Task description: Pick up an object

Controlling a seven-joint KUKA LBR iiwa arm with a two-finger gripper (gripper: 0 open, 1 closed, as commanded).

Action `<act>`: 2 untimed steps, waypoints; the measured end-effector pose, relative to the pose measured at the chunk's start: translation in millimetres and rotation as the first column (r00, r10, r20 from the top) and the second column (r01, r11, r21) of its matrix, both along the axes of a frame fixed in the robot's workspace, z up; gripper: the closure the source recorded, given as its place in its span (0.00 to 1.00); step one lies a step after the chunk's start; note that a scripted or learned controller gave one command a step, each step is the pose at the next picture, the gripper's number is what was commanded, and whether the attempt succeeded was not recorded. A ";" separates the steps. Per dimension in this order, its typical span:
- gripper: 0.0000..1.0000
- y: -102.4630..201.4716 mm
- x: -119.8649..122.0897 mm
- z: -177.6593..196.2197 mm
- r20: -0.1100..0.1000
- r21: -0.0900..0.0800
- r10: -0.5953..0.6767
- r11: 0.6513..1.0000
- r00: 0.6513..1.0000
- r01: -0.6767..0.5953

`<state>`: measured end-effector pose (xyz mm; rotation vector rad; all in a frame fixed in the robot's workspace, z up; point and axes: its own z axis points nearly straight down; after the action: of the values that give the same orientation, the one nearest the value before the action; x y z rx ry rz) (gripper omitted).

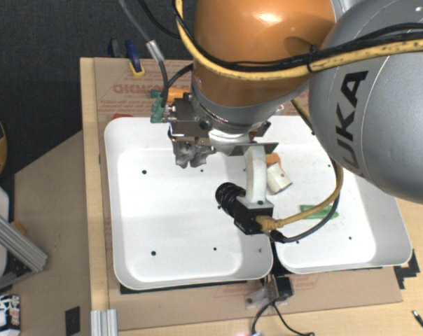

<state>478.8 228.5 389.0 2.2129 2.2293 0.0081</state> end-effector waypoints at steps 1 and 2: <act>1.00 -4.3 0.9 128.7 0.011 0.004 -0.006 1.000 1.000 0.006; 1.00 -114.8 1.2 148.5 0.004 -0.004 -0.020 1.000 1.000 0.020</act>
<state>480.0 113.7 537.6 2.2309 2.2037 0.0080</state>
